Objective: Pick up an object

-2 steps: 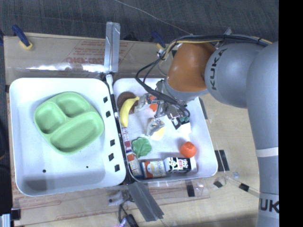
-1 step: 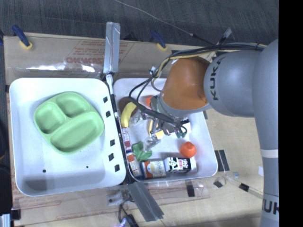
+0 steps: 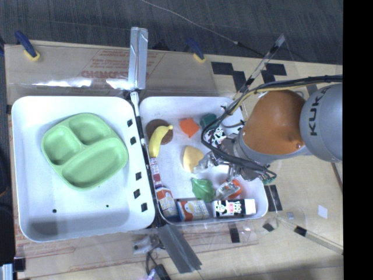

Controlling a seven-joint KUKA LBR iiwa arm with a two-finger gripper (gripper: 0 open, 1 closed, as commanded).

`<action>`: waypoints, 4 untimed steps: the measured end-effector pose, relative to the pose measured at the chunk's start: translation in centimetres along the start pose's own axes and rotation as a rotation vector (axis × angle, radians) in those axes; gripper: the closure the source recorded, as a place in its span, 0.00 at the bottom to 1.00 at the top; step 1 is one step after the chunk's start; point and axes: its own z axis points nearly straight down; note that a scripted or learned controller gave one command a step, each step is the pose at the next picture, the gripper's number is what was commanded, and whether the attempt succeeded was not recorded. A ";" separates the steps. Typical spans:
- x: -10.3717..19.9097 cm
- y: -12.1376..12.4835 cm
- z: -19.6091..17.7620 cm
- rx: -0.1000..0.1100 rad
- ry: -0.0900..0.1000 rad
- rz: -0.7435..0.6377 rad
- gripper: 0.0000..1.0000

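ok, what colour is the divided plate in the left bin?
Light green; the divided plate shows clearly in the camera view, lying in the left bin.

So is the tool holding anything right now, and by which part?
Cannot be told. The tool is low in the right bin among the toys, near the green piece, with no clear hold visible.

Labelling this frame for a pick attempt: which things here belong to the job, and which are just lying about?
In play:
claw
banana
orange piece
yellow wedge
green item
cartons

Lying about:
green divided plate
blue clamps
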 end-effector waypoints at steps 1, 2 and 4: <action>1.5 -0.7 -0.3 0.008 -0.015 -0.008 0.00; 1.5 1.1 -0.9 0.027 -0.029 -0.042 0.00; -1.3 6.5 -0.9 0.034 -0.029 0.096 0.00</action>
